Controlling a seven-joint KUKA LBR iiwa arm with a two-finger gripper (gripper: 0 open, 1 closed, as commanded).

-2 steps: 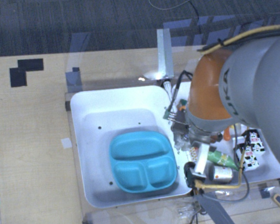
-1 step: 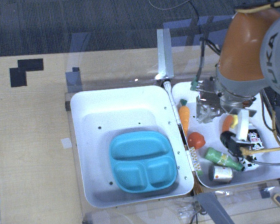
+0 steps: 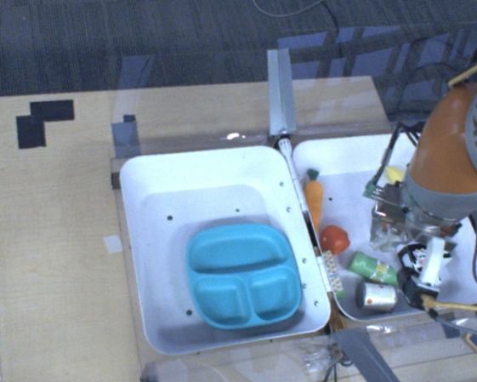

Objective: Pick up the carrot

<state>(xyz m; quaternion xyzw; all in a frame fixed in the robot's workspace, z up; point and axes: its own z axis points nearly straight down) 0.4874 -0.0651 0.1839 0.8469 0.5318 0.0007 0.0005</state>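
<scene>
At the right of the frame the arm [image 3: 460, 148] hangs over the right bin [image 3: 349, 149], its gripper [image 3: 388, 227] low beside the red tomato [image 3: 335, 238] and green bottle [image 3: 372, 265]. The carrot [image 3: 315, 198] lies upright along that bin's left wall, apart from the gripper. This looks like the approach step; next it must shift left toward the carrot. Whether the pincer is spread or pressed together, I cannot tell.
</scene>
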